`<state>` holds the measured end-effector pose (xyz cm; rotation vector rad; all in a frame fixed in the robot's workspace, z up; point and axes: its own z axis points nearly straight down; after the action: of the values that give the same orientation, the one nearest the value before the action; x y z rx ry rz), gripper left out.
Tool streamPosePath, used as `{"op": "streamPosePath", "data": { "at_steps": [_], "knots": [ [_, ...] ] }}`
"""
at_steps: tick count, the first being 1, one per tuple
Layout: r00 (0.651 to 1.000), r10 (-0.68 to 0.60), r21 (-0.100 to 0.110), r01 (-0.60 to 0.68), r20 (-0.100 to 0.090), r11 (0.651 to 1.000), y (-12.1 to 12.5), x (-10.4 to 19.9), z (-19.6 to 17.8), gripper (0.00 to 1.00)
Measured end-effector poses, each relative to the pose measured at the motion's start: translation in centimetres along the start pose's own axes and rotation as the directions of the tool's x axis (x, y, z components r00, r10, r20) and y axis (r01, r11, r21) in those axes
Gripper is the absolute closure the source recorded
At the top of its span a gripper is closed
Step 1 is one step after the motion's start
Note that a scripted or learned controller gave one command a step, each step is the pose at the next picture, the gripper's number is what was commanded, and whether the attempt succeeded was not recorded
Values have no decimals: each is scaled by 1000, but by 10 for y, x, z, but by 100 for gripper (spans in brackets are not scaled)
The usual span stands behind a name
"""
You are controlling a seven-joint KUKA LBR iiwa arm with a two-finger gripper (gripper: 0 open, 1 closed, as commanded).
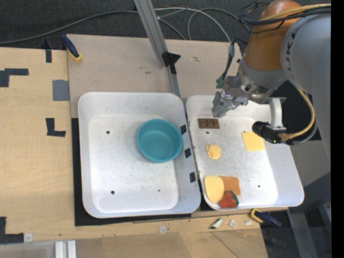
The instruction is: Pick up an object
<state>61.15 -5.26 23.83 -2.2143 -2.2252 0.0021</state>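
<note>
My gripper (221,109) hangs over the far left part of the right bin (279,190), just above and right of a brown chocolate bar (208,123). Nothing shows between its fingers. A small yellow lump (213,152) lies near the bin's middle left. A flat yellow square (252,141) rests toward the right. At the front sit a yellow slice (214,187), a brown toast-like piece (231,184) and a red piece (229,200), bunched together. A teal bowl (158,140) stands in the left bin (107,187).
A slanted metal pole (153,26) rises behind the bins. Cables (177,20) run across the dark floor at the back. A yellow-blue clamp (71,47) grips the board's far left corner, another (263,217) sits at the front right.
</note>
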Motion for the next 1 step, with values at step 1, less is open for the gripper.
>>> {"op": "streamPosePath", "data": {
  "at_steps": [1],
  "knots": [
    [1000, -2, -1, 2, -2, 1000, -6, 56, -7, 100]
  ]
}}
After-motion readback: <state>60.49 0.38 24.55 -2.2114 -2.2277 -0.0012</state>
